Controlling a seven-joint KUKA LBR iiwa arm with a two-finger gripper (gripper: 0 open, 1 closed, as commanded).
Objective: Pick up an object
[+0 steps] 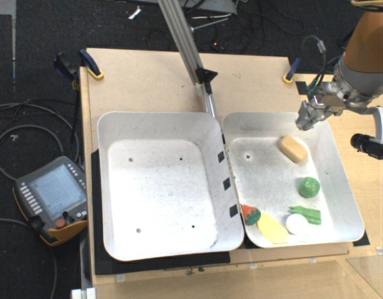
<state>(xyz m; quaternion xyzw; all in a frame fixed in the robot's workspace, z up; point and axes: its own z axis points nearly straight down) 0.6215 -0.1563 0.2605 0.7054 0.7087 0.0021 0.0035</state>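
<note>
The right bin (266, 129) holds a tan block (293, 149) near its far side, a green ball (309, 187) lower down, and along the near edge a green toy (306, 214), a white round piece (296, 224), a yellow piece (272, 230) and a small red-and-green item (250, 215). My gripper (306, 117) hangs over the bin's far right corner, just above and right of the tan block. Nothing is seen between its fingers.
The left bin (116, 167) lies beside the right one, with black clips along the shared wall. A metal pole (182, 33) slants in from the top. Yellow clamps (91, 67) sit at the bench's far corners. A teach pendant (51, 195) lies on the floor at left.
</note>
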